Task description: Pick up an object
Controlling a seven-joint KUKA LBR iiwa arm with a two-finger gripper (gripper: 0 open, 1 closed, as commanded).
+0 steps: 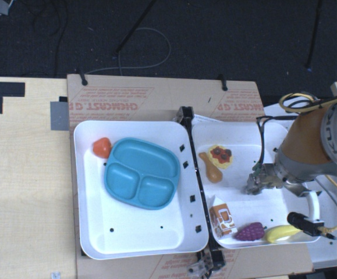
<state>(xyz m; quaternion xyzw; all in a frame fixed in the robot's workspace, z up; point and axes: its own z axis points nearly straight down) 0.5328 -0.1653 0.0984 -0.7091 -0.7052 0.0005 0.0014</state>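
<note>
My gripper [254,186] hangs low over the middle of the right bin [273,133], above bare white floor. To its left lie a brown drumstick-shaped toy [210,167] and a small pizza slice [221,154]. Along the front of the bin sit an orange and white carton [222,219], a bunch of purple grapes [249,232] and a yellow banana [282,233]. Nothing shows between the gripper and the bin floor. The grey arm with its orange band [308,141] comes in from the right.
The left bin [133,243] holds a blue divided plate [141,172] and a red-orange tomato [102,147] at its back left. A black divider [194,179] runs between the bins. Cardboard [156,100] lies behind both.
</note>
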